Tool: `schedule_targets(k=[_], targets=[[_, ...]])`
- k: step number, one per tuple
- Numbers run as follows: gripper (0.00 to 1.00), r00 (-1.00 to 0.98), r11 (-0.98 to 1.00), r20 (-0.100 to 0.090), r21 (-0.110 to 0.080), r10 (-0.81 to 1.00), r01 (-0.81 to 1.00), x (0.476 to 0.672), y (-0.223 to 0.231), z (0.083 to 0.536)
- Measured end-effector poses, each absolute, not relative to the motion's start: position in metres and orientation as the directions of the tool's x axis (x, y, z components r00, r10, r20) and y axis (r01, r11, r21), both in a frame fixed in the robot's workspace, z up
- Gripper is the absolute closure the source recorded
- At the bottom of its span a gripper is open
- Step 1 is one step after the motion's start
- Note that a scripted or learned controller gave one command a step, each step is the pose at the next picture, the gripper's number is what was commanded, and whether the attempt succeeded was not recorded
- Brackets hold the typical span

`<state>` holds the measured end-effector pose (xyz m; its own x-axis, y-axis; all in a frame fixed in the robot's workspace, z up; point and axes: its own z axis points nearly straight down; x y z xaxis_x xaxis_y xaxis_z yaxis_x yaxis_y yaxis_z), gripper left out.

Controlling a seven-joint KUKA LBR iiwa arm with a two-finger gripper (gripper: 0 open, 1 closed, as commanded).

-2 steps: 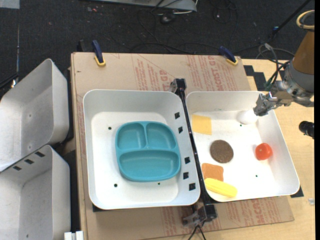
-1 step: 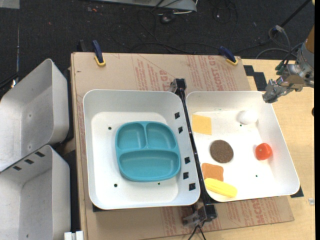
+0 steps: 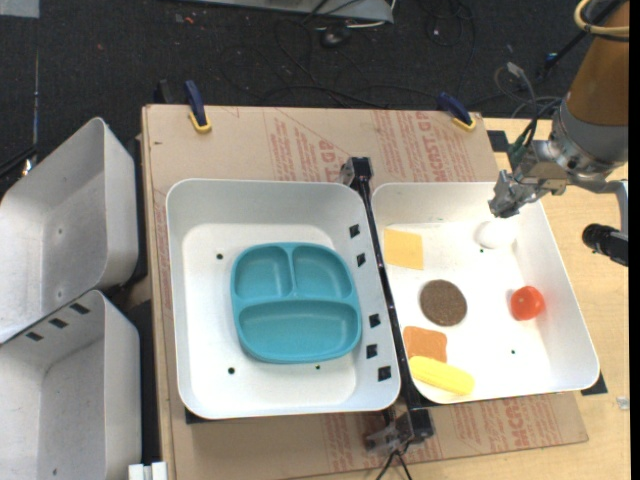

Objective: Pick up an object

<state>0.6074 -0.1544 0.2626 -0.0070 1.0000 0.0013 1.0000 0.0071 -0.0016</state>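
Your pincer (image 3: 503, 204) sits over the right bin (image 3: 570, 318), at its 1 o'clock corner; can't tell whether it's released or clenched, too small and dark. Just below its tip, touching or nearly so, lies a small white rounded object (image 3: 494, 234), smooth, barely distinct from the bin floor. From there: flat yellow square slab (image 3: 404, 249) at 9 o'clock, brown speckled disc (image 3: 442, 302) at 7 o'clock, glossy red ball (image 3: 526, 302) at 5 o'clock. Further down at 7 o'clock, an orange slab (image 3: 426, 342) touching a smooth yellow banana-like piece (image 3: 442, 376). Left bin (image 3: 200, 218) holds a teal three-compartment plastic tray (image 3: 296, 302). Both bins rest on a cardboard-covered worktop (image 3: 300, 138).
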Motion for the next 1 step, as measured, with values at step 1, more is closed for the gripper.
schedule_targets(k=[1], targets=[[1.00, -0.008, 0.008, 0.001, 0.000, 1.000, 1.000, 0.6128, -0.0979, 0.2649]])
